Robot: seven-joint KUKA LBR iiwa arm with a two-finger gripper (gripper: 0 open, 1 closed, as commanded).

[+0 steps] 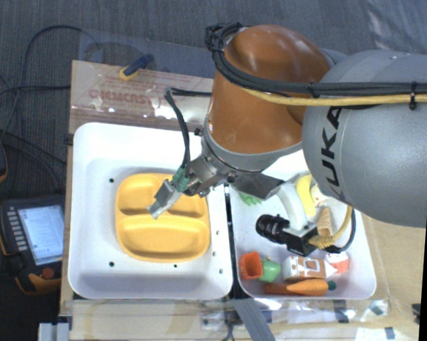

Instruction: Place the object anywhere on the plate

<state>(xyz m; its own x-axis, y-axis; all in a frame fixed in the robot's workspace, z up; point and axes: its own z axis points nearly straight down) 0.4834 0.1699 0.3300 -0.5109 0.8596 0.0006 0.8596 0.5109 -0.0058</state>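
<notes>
A yellow plate (165,225) with divided sections lies in the left white bin (94,193). My gripper (161,201) hangs over the plate's upper middle, close to the ridge between its sections. A small green patch (179,178) shows just above the gripper's tip; I cannot tell whether it is a held object or part of the tool. The grey and orange arm (278,98) covers the top of both bins.
The right bin (367,277) holds an orange cup (250,264), a green piece (270,268), a carrot (304,287), a small carton (309,268), a yellow banana-like item (307,197) and a green leafy piece (250,200). A grey divider (228,248) separates the bins.
</notes>
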